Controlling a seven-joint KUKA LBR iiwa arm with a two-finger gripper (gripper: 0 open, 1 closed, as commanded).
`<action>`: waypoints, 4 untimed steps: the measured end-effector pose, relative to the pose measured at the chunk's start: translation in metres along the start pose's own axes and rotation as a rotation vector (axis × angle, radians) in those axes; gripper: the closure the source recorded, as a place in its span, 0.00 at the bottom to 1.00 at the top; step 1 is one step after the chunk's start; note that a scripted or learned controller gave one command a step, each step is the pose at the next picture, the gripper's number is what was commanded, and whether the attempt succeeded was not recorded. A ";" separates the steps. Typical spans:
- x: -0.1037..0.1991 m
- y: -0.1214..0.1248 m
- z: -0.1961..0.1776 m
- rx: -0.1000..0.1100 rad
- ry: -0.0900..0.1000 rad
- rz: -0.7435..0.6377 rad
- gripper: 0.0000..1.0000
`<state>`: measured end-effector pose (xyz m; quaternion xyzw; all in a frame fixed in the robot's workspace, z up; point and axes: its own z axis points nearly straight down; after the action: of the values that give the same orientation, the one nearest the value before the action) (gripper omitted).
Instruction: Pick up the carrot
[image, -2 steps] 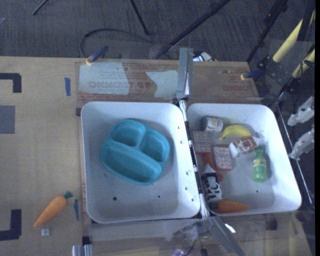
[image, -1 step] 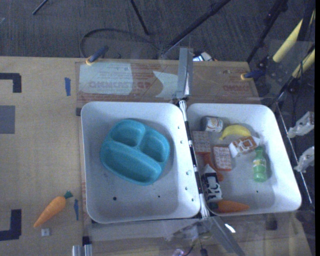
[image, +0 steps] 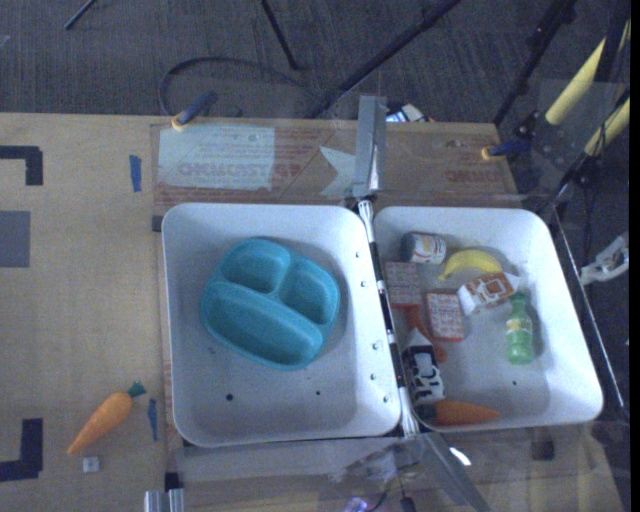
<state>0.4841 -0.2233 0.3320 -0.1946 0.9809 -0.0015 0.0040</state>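
An orange carrot (image: 466, 411) lies flat along the near wall of the right bin (image: 570, 300), pointing right, just below a black-and-white carton (image: 423, 375). A second orange carrot (image: 100, 421) with a green top lies on the wooden bench, outside the bins, at the near left.
The left bin (image: 190, 400) holds a blue divided plate (image: 270, 302). The right bin also holds a banana (image: 472, 262), a small can (image: 425, 247), a green bottle (image: 518, 330), a red-and-white box (image: 487, 293) and red packets (image: 445, 315).
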 end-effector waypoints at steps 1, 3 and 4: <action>-0.023 -0.008 0.011 0.000 -0.001 -0.226 0.00; 0.003 0.002 -0.023 -0.004 -0.001 -1.222 0.00; -0.007 0.026 -0.028 -0.007 -0.003 -1.668 0.00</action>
<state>0.4806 -0.1964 0.3600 -0.8572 0.5150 -0.0006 0.0021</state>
